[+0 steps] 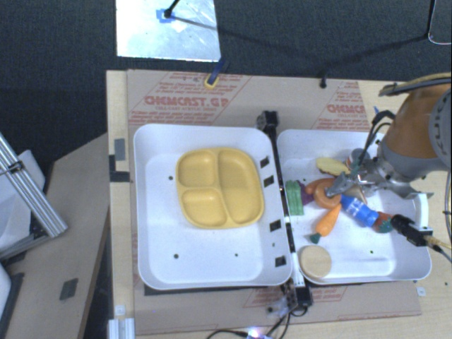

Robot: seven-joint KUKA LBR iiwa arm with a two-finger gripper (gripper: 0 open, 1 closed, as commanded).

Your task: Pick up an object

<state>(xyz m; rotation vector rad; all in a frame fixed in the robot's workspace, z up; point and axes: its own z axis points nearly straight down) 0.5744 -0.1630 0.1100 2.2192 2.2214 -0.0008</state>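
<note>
On the worktop (120,210) I have two white bins side by side: the left bin (152,189) carries a yellow divided plate (219,188), and the right bin (402,260) holds the small clutter I am after. The arm (417,136) reaches in from the right and hangs over the upper middle of that right bin, with the jaws (353,180) low among the toys; I cannot tell how far apart they stand, nor whether anything sits between them, since the metal blurs into the pieces beneath. Just under and to the right of the jaws lies a blue bottle (358,211), its long axis running from upper left down to lower right. To their left sits an orange ring (323,193), and below that an orange carrot (327,221) pointing down-left. A yellow banana piece (330,166) lies just above, a green block (293,198) against the bin's left wall, and a tan round disc (316,260) in the lower left corner. My judgement: the bottle and ring are the nearest candidates, almost directly below.
</note>
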